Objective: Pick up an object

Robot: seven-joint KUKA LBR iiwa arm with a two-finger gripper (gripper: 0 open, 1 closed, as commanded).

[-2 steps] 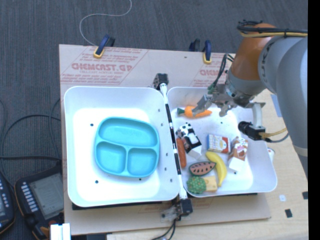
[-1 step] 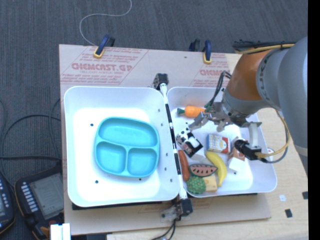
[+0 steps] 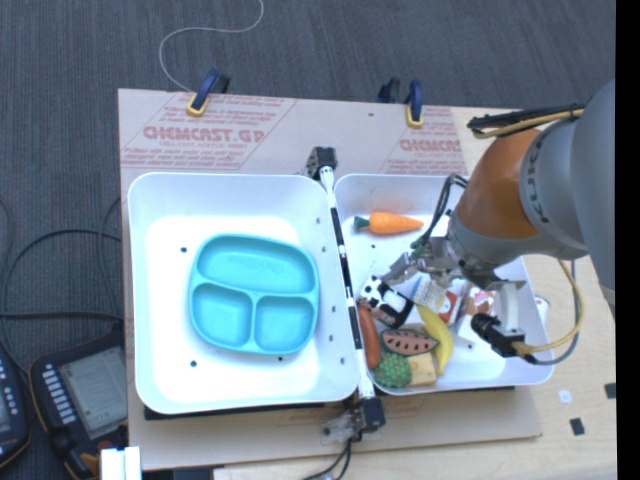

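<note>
— What lies beneath you?

— Dark grey carpet, then a tabletop (image 3: 250, 138) of printed board bearing two white bins. The left bin (image 3: 140, 268) holds a blue divided tray (image 3: 255, 293).

— And your jaws?

— My gripper (image 3: 425, 268) hangs low in the right bin (image 3: 525, 368) above toy food: banana (image 3: 437, 333), carrot (image 3: 392, 223). Whether they're parted, I cannot tell.
</note>
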